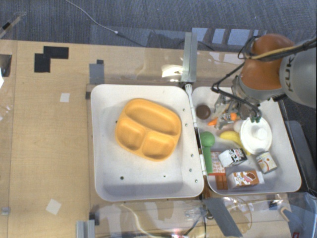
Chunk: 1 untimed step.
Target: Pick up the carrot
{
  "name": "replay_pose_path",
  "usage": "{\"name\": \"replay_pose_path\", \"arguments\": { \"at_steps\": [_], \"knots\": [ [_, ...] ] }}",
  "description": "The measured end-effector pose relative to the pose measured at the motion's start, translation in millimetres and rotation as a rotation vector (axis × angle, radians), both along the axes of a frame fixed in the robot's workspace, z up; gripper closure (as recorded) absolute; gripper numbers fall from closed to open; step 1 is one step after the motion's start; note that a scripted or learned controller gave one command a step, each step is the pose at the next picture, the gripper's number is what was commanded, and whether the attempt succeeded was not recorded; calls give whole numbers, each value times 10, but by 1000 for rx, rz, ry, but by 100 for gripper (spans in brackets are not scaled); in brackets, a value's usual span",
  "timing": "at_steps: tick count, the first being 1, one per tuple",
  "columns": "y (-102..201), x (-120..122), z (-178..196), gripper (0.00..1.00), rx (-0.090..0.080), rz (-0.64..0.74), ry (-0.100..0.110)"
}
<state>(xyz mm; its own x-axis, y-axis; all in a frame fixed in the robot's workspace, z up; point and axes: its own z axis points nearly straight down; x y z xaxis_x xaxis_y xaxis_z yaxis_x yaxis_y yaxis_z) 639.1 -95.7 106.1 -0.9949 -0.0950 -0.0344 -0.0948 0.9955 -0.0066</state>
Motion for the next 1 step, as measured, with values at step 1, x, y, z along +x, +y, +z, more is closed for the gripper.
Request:
{"name": "replay_pose_path", "arguments": {
  "at_steps": [1],
  "knots": [
    [1135, -438, 965, 100, 1, 235, 20]
  ]
}}
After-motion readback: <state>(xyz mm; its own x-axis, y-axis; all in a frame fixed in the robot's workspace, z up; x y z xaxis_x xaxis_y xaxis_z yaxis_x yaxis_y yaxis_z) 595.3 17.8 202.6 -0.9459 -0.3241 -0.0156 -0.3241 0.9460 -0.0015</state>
